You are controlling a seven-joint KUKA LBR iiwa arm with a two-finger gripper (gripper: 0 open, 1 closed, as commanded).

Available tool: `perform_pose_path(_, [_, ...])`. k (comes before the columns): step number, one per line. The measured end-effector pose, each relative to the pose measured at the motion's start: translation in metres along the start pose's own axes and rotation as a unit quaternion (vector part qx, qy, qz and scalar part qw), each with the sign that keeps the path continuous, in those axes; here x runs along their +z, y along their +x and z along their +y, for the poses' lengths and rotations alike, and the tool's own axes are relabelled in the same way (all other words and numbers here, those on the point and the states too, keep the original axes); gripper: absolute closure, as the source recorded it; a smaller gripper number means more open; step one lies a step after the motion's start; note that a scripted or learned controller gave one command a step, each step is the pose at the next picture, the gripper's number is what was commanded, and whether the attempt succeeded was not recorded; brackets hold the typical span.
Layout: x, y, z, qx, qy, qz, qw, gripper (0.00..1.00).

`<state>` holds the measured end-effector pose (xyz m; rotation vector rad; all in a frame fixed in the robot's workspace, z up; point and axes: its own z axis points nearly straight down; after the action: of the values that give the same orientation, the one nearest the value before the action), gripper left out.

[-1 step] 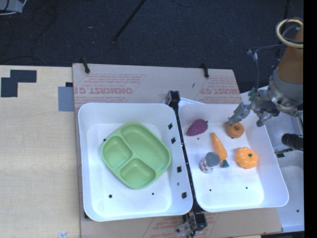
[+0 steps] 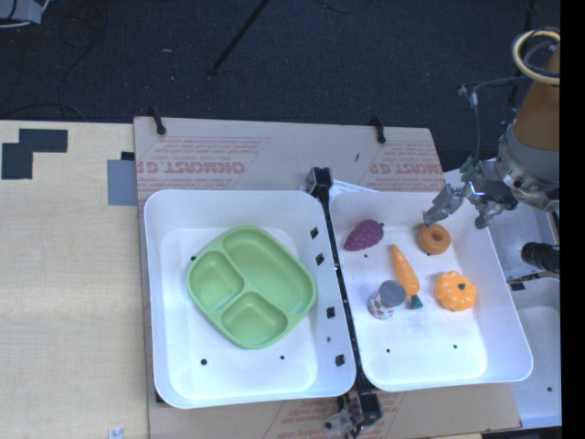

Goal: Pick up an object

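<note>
Hand (image 2: 464, 204) sits over the right bin's (image 2: 498, 355) upper right edge, fingers spread wide, nothing between them. Orange donut (image 2: 434, 239) lies just below the left finger, apart from it. Also in right bin: purple grapes (image 2: 363, 235), carrot (image 2: 404, 270), small pumpkin (image 2: 454, 292), grey-capped can (image 2: 387, 300) touching the carrot. Left bin (image 2: 174, 337) has a green divided plate (image 2: 251, 286).

Right of centre, in the right bin (image 2: 494, 355), lie a purple grape bunch (image 2: 363, 235), an orange ring (image 2: 434, 239), a carrot (image 2: 403, 269) slanting downward, a small pumpkin (image 2: 454, 292), and a grey-capped piece (image 2: 388, 299) touching the carrot's tip.
</note>
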<state>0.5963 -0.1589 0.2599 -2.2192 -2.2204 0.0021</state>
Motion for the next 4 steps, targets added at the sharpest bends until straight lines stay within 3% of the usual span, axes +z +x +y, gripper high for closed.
perform_pose_path(3, [0.158,0.017,-0.02,0.0,0.003,0.001,1.0,0.0])
perform_pose_path(4, [0.145,0.016,-0.019,0.002,0.002,0.001,1.0,1.0])
